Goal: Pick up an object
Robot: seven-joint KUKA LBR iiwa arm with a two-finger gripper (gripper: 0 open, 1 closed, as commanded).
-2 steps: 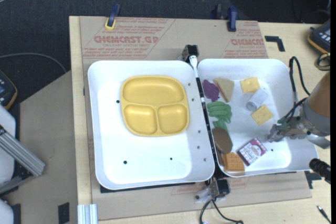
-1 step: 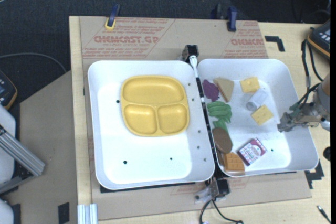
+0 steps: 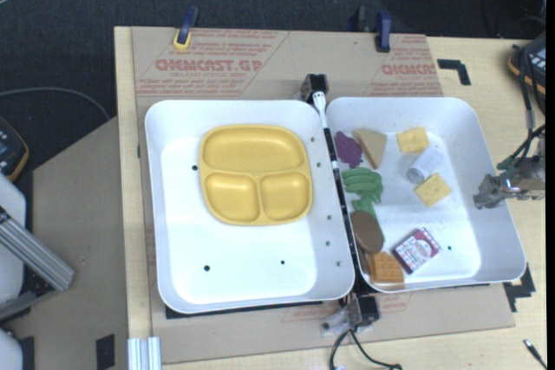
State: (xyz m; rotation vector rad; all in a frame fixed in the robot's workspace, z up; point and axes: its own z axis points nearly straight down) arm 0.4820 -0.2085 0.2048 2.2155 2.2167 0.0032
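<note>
Broadly, largest first:
tray [image 3: 256,172]: yellow moulded plastic, three wells, left bin [image 3: 173,212]; stiff, light, too broad to pinch.
right bin [image 3: 486,256]: small toy foods.
green piece [image 3: 362,185]: 9 o'clock, knobbly, likely soft; take across its narrow waist.
packet [image 3: 416,250]: 6 o'clock, flat, glossy, likely slippery.
cubes [image 3: 433,189]: centre, yellow, light; squeeze opposite faces.
gripper [image 3: 486,193]: 3 o'clock rim; pincer state I cannot tell.

We see two smooth white plastic bins [image 3: 173,212], a glossy yellow plastic tray [image 3: 256,173], and a brown paper-covered bench [image 3: 139,65]
</note>
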